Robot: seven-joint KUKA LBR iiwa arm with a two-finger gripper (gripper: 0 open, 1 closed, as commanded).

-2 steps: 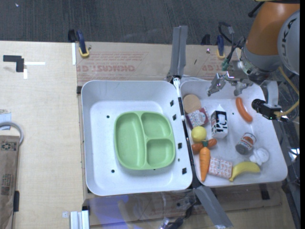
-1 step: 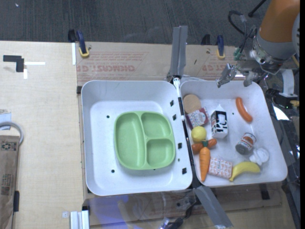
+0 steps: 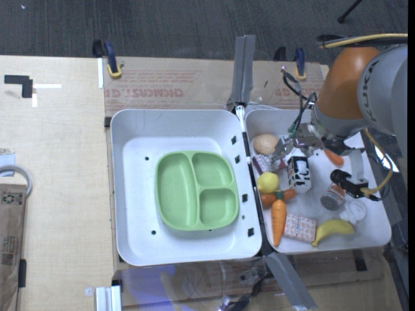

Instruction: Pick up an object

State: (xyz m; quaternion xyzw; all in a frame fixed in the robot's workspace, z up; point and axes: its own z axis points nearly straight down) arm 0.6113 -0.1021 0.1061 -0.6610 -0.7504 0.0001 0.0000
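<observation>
Where pincer (image 3: 283,149) blurs, lemon (image 3: 267,183) half-covered

Grey arm (image 3: 389,89), orange band, black cables.

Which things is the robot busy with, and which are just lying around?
For the job:
claw
right bin with lemon, carrot, banana, egg-shaped thing

Just lying about:
green plate in left bin
blue clamps
paper bag
</observation>
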